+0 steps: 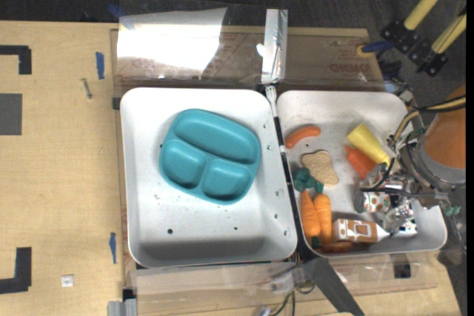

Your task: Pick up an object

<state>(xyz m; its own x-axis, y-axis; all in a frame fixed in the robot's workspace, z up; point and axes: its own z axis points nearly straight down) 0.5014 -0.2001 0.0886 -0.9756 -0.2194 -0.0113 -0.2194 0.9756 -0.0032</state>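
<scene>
The right white bin [337,103] holds several toy foods. An orange sausage [302,135] lies near its back left. A yellow block [368,142] leans over an orange-red piece [359,160]. A tan bread slice [321,166] sits mid-bin, with a dark green piece [303,179] just left of it. An orange carrot [317,212] lies along the left wall, and a small brown-and-white carton [358,230] rests at the front. My gripper [388,205] is low in the bin's front right part, just above and right of the carton. Nothing visibly sits in its grasp.
The left white bin [141,181] carries a teal divided plate [209,155]. The grey arm with its orange band [449,141] comes in over the right bin's right rim. Yellow bars with black clamps [426,18] stand at the back right. A tan bench [52,181] lies left.
</scene>
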